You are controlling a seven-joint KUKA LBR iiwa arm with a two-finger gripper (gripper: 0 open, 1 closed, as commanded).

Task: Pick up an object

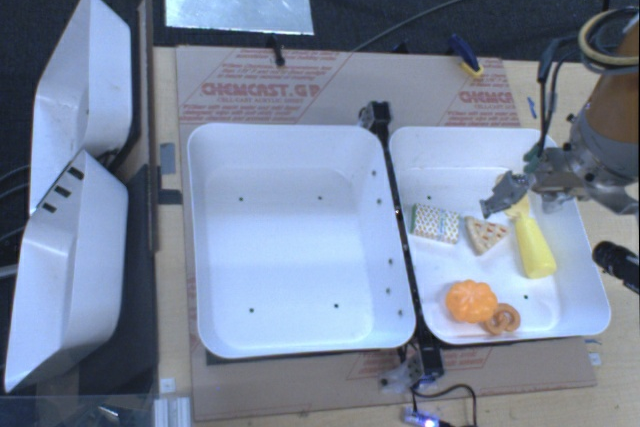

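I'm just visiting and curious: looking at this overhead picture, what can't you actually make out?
- The tool: blurred and small in the camera view, so its state is unclear.
- The yellow bottle: its upper end is hidden under the tool.
- The arm: cut off by the picture's right edge.
- The patterned block: its print is too small to read.
- The pretzel: overlaps the orange pumpkin; contact is uncertain.

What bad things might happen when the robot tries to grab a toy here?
The gripper is over the top end of the yellow bottle, so the bottle may tip or slide away. The cheese wedge lies close beside it and could get bumped. The pretzel touches the orange pumpkin, so grabbing one might drag the other.
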